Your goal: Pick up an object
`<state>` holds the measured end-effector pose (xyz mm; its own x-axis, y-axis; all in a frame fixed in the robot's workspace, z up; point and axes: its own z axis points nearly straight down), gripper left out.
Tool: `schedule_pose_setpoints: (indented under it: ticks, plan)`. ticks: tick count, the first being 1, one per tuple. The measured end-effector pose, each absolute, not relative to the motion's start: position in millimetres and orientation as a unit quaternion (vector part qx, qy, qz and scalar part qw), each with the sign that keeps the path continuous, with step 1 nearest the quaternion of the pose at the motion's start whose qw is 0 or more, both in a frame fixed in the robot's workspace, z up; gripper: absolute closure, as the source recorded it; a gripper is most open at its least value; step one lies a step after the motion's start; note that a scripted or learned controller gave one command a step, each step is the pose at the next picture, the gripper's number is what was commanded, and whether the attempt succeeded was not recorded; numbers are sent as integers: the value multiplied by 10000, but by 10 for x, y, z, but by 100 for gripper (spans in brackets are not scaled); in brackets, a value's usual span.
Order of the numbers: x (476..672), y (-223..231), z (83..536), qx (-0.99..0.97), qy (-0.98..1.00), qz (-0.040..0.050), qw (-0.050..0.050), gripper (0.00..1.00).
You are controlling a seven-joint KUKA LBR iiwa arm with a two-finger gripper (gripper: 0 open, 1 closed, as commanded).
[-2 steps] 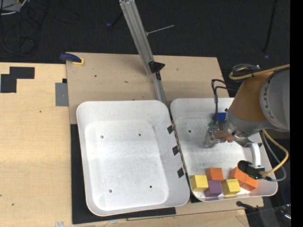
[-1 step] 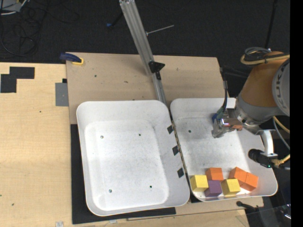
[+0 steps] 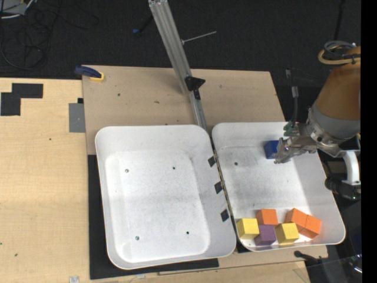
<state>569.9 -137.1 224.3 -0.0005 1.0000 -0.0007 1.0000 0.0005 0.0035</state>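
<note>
A small blue block [image 3: 270,149] lies in the upper part of the right bin [image 3: 259,184]. My gripper [image 3: 284,154] hangs low over the bin, right beside the blue block on its right, and seems to touch it or nearly so. The arm's orange band and grey wrist rise behind it at the right edge. Along the bin's near edge sit a yellow block [image 3: 248,226], an orange block [image 3: 267,216], a purple block [image 3: 267,234], a second yellow block [image 3: 288,232] and a larger orange block [image 3: 306,222].
The left bin [image 3: 156,193] stands next to the right one, with black clips along the shared rim. A slanted metal rail [image 3: 177,52] runs from the top down to the bins' junction. A blue-and-yellow clamp [image 3: 89,72] lies at the bench's far left corner.
</note>
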Motion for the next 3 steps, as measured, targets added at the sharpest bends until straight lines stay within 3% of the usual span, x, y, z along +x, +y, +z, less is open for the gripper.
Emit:
schedule_pose_setpoints:
  ticks: [1,3]
  plan:
    - [5699,-1370,2238,7056,7086,-7,-7,100]
    - [5563,-303,2214,7059,7083,-6,-27,100]
